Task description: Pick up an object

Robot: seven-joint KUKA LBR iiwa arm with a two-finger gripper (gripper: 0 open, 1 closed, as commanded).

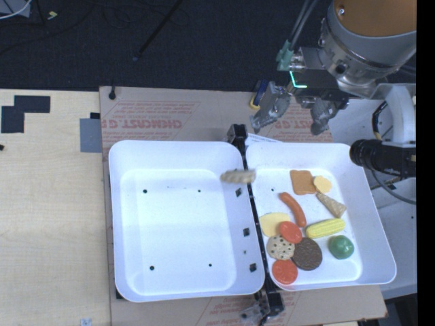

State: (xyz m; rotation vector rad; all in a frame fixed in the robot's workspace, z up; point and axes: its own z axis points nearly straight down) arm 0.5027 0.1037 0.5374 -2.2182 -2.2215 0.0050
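Hovering above the right bin, the tool hangs spread and empty; next comes descending onto a toy.

Printed in red on the cardboard sheet under the bins, upside down to the camera and only partly legible: looks like "CHEMCRZT", uncertain. More red print on the same sheet at the bottom edge, too cut off to read. Nothing else legible.
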